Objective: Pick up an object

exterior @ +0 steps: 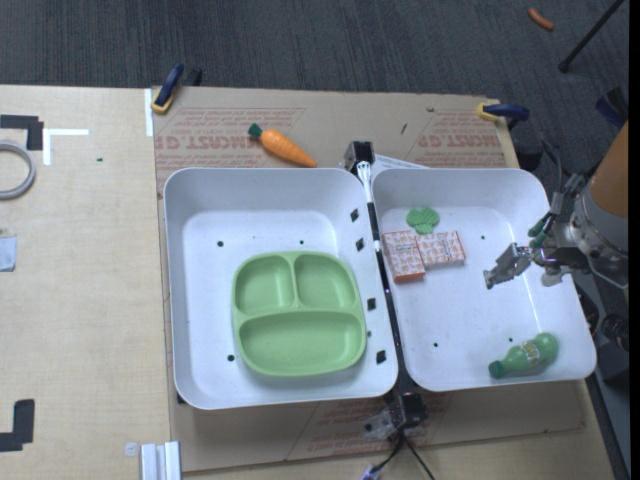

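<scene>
Green bottle (pixel 524 357) lies on its side in the right bin (pixel 470 340), near the front corner, its cap end pointing left and a bit down. The gripper (pixel 503 269) hangs over that bin with nothing in it — its fingers look slightly apart (hard to tell). The left bin (pixel 200 298) holds a green divided plate (pixel 298 314). A toy carrot (pixel 282 145) lies on cardboard behind.

gripper (pixel 503 268) over right bin (pixel 470 353), green bottle (pixel 524 357), divided plate (pixel 298 314)
</scene>
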Robot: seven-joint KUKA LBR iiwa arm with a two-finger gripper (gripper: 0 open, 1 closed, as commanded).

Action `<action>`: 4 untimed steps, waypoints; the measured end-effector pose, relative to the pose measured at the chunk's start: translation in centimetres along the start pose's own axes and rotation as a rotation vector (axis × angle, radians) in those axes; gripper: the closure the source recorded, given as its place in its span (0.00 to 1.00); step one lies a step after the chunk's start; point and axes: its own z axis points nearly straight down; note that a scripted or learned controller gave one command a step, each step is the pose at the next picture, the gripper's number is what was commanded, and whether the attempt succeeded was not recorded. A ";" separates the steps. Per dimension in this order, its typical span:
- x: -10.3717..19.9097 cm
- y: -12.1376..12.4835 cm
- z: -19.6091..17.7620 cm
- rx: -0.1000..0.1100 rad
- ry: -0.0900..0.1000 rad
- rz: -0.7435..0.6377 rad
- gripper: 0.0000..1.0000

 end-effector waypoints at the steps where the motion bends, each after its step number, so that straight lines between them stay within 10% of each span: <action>1: 4.3 7.3 13.5 0.002 0.001 -0.115 0.00; 2: 12.0 9.9 4.7 0.000 0.000 -0.282 0.00; 3: 8.7 5.4 4.7 0.000 0.000 -0.307 0.00; 4: 10.4 12.0 4.7 0.000 0.000 -0.373 0.00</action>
